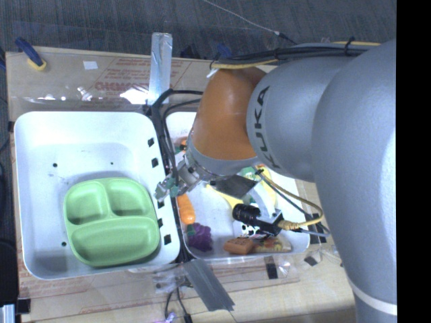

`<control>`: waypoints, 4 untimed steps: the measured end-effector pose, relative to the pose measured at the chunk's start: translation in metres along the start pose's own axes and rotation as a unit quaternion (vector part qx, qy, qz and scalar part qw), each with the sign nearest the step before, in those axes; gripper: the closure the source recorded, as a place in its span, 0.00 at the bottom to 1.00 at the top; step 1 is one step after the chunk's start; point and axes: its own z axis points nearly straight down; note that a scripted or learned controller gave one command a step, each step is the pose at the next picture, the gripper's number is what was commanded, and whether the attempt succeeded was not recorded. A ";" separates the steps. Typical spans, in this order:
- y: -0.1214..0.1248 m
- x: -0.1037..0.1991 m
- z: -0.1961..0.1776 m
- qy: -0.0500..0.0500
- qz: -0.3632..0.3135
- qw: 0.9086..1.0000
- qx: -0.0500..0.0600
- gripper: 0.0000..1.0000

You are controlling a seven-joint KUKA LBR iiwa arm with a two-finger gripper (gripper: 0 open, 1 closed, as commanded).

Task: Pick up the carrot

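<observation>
The orange carrot (186, 209) lies in the right bin (202, 253) against its left wall, just above a purple grape bunch. My gripper (174, 184) hangs low over the bin's left side, its tip right above the carrot's upper end. The orange wrist band and grey arm cover most of the bin behind it.
A green divided plate (111, 221) rests in the left bin (40, 140). The purple grapes (199, 234), a brown sausage-like piece (239, 246) and a black-and-white toy (250, 229) lie near the right bin's front edge. Cables trail from the arm at the right.
</observation>
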 end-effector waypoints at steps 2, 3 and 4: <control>-0.040 -0.028 0.024 0.000 0.403 0.915 -0.001 1.00; -0.040 -0.027 0.015 0.001 0.399 0.917 0.001 1.00; -0.042 -0.026 0.025 0.001 0.534 0.845 0.000 1.00</control>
